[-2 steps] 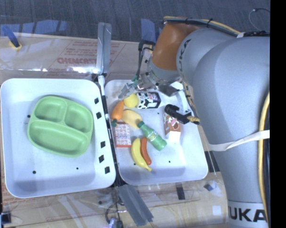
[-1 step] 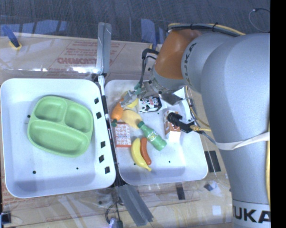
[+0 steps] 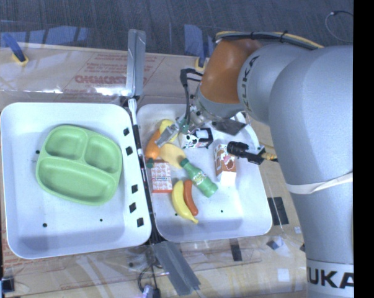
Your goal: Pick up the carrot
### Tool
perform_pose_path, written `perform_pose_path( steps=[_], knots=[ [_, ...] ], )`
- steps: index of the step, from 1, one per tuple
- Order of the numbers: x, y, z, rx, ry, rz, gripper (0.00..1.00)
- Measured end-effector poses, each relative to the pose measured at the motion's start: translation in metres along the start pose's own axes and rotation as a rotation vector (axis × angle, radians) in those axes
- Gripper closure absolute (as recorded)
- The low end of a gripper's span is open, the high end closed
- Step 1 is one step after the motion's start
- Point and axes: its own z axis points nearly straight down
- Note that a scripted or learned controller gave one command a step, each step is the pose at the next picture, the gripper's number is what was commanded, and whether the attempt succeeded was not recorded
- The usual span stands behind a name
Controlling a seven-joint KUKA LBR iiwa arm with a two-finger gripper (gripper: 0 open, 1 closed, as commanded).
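Observation:
The carrot [image 3: 152,149] is a stubby orange piece with a bit of green at its lower end. It lies in the right bin [image 3: 255,219] against the left wall. My gripper [image 3: 185,128] hangs over the bin's back half, just right of and behind the carrot, among the toys there. Nothing shows as lifted off the bin floor. The wrist and the grey arm cover the bin's back right corner.
Close around the carrot lie a yellow piece [image 3: 166,126], a cow-patterned toy [image 3: 190,140], a green bottle [image 3: 198,177], a printed packet [image 3: 161,177], a banana [image 3: 182,205] with an orange-red stick [image 3: 190,197], and a brown-white carton [image 3: 226,164]. The left bin holds a green divided plate [image 3: 80,163].

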Motion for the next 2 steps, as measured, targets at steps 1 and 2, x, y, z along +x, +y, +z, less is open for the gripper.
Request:
perform_pose_path(
  steps=[1,2],
  knots=[
    [0.0170,-0.0234,0.0101,0.021,0.013,0.084,0.00],
    [0.0181,-0.0222,0.0007,0.022,0.015,0.078,1.00]
  ],
)
